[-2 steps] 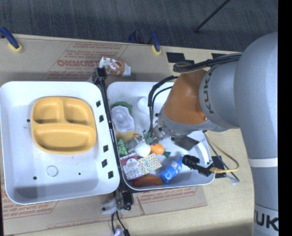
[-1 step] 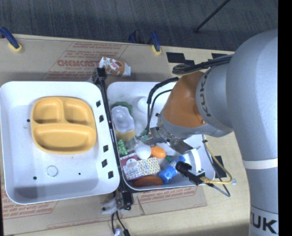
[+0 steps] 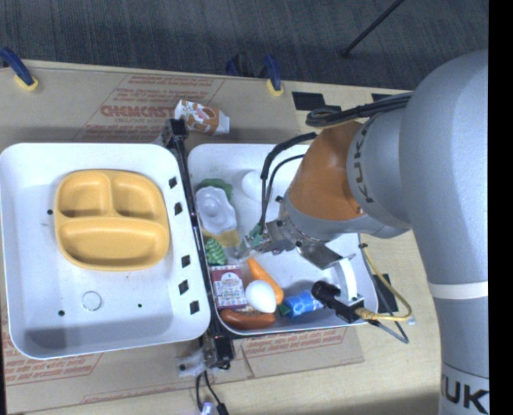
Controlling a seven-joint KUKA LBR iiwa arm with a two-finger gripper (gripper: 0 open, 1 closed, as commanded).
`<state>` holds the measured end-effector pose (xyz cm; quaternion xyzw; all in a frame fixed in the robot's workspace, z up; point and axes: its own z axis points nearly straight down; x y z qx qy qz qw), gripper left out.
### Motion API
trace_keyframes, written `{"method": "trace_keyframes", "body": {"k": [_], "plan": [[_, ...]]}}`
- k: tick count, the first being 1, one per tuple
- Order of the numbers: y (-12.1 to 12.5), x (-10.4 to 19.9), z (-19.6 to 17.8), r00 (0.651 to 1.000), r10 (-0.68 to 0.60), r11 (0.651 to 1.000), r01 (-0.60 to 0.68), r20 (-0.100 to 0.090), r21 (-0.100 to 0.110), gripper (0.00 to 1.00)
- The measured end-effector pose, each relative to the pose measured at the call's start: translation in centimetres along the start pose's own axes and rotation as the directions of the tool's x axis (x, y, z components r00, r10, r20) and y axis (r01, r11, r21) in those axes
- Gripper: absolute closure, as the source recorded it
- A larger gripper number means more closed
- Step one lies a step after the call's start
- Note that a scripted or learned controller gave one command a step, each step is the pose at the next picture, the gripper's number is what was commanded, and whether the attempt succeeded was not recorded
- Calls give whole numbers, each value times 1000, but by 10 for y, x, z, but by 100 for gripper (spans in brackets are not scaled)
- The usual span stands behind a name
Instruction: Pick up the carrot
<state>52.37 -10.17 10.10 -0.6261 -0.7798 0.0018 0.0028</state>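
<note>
Grey arm (image 3: 438,171) — smooth, orange-banded — looms over right bin (image 3: 230,156); gripper (image 3: 269,236) grip cannot be judged; carrot (image 3: 263,277), tapered orange, lies just below beside glossy white egg (image 3: 259,296); yellow sectioned tray (image 3: 112,217) in left bin (image 3: 14,258); cardboard (image 3: 144,102) reads "CHEMCAST".

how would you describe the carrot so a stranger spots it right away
Look in the right-hand white bin, near its lower edge. The carrot lies slanted just above the white egg and left of the blue item; it is the one orange, tapered piece there.
</note>
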Motion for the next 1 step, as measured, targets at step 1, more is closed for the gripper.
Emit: {"method": "trace_keyframes", "body": {"k": [1], "plan": [[63,24,-91,963,268,963,-268,0,-4,100]]}}
